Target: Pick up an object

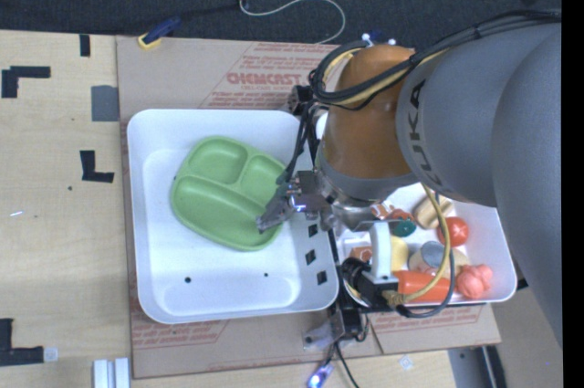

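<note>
A green divided plate [219, 190] lies in the left white bin [146, 194], toward its upper right. My gripper [276, 214] is low over the plate's right edge, close to the wall between the two bins. It looks to be touching the plate's rim, but the grip itself is too dark and small to read. The arm's orange band [365, 121] and grey body cover much of the right bin [505, 240].
The right bin holds several small toy foods: an orange carrot [422, 284], a red tomato [455, 231], a pink-orange fruit [473, 279] and a tan piece [427, 211]. A cable [274, 10] trails over the cardboard behind the bins.
</note>
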You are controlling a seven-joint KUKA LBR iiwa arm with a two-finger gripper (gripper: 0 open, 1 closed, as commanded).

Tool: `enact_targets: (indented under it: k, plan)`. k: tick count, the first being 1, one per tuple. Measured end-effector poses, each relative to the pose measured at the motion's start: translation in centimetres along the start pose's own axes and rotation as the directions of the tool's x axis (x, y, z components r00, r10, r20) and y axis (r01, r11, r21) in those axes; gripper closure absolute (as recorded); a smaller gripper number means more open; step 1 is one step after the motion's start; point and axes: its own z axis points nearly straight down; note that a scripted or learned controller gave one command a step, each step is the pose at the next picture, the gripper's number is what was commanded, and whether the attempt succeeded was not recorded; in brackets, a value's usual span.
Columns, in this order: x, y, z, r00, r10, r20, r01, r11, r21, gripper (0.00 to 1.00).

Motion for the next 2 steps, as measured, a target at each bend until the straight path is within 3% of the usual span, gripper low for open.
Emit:
enact_targets:
  k: [1,2]
  plan:
    - [-0.3,0.0,-1.3,1.0,0.003,0.0,-0.003,1.0,-0.002,1.0]
    - [0.9,0.1,-20.8,1.0,0.002,-0.005,-0.002,1.0,-0.025,1.0]
